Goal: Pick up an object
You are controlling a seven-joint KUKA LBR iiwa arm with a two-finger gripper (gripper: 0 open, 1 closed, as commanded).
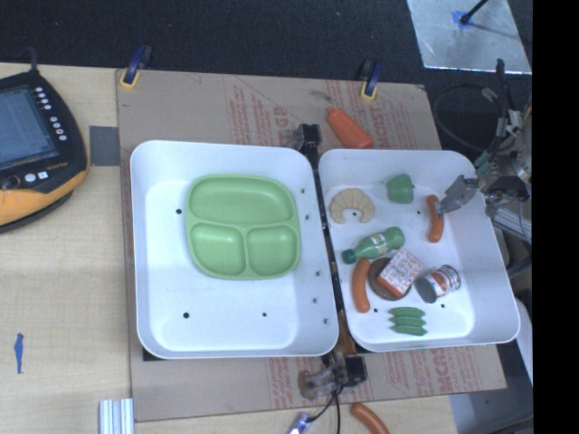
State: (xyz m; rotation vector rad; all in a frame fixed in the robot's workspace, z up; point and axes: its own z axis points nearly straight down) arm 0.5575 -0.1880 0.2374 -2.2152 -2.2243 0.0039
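The right white bin (493, 269) holds several toy foods. A tan croissant (352, 205) and a green pepper (400, 188) lie near its far side. A small orange sausage (435, 222) lies close to the right wall. In the middle are a green bottle (378, 243), an orange hot dog (362, 286), a red-and-white box (399, 272), a can (440, 282) and green pea pods (407, 321). My gripper (450, 199) reaches in from the right and hovers just above the sausage's far end.
The left white bin (163, 315) holds a green divided plate (242, 226). An orange carrot (348, 128) lies on the cardboard behind the bins, and another orange piece (371, 416) lies in front. A teach pendant (32, 147) sits at the far left. Cables hang at the right.
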